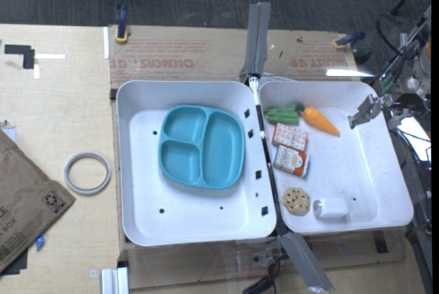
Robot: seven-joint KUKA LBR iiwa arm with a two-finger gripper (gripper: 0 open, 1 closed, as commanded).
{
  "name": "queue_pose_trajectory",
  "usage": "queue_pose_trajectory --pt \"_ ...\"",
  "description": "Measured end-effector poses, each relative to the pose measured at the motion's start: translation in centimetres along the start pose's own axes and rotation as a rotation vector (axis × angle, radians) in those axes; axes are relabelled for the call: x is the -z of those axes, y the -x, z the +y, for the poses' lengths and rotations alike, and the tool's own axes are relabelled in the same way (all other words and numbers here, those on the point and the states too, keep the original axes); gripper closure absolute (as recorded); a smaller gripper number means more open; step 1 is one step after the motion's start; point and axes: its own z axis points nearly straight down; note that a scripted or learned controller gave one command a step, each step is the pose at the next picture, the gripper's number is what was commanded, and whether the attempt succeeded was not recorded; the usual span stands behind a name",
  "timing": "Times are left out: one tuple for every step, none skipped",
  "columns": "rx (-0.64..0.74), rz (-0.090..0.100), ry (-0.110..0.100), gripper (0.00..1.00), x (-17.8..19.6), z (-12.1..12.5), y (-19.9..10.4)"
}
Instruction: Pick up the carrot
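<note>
Two white bins sit side by side in the middle of the frame. The left bin [137,217] has a blue plate [203,147] with three parts in it. The right bin [384,197] has the food toys.

The carrot [321,120] lies near the top of the right bin, tilted, with its green end up and to the left. Just beside that end is a green veggie [282,114]. Below them are two small juice boxes [290,149], a cookie [296,200] and a white block [332,207].

The gripper [363,112] is at the right edge of the right bin, a little way right of the carrot and not touching it. Its fingers are spread apart with nothing between them.

I think the job has hardly started. The carrot is not picked up yet. The gripper has to go over the carrot, come down, squeeze it and lift it.
</note>
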Motion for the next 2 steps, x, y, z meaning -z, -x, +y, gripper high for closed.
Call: queue_pose_trajectory --pt "0.009 0.0 -0.001 0.0 -6.2 4.46 -0.73" --pt "0.009 0.0 0.0 0.0 -6.15 4.48 -0.72"
